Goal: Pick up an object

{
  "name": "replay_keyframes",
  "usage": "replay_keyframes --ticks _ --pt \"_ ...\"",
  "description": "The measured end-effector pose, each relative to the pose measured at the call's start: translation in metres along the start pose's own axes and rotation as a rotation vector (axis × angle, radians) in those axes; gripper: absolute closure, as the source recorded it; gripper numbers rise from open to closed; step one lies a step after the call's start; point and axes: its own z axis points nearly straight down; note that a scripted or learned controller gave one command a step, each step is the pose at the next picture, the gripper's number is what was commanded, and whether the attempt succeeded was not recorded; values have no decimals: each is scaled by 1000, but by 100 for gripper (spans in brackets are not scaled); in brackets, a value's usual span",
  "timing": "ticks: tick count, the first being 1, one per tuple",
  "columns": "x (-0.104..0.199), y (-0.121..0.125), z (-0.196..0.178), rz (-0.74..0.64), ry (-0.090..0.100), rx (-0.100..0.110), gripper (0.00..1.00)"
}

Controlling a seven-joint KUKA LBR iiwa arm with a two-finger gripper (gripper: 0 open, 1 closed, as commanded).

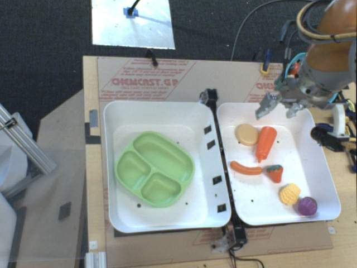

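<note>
We log the approach step: the gripper (278,106) hovers with fingers spread, holding nothing, above the right bin's (329,190) far edge. Nearest candidate, the toy carrot (265,142), lies just below the gripper. Next move: descend and centre over it.

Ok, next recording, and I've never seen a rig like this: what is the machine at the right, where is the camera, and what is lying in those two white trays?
It is a robot arm with a two-finger gripper, reaching in from the right. One fixed camera looks down at a slant. The gripper hangs open above the far edge of the right bin, holding nothing. That bin holds toy food: a tan round piece, a carrot, a sausage, a small red piece, a yellow piece and a purple ball. The left bin holds a green divided plate.
</note>
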Motion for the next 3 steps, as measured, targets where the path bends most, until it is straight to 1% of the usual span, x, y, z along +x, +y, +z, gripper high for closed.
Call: replay_keyframes --ticks 1,2,3 --pt "0 1 -11 -3 0 -4 100" --pt "-9 -17 -191 -2 -4 -21 100" --pt "-57 41 -137 3 -4 -3 100"
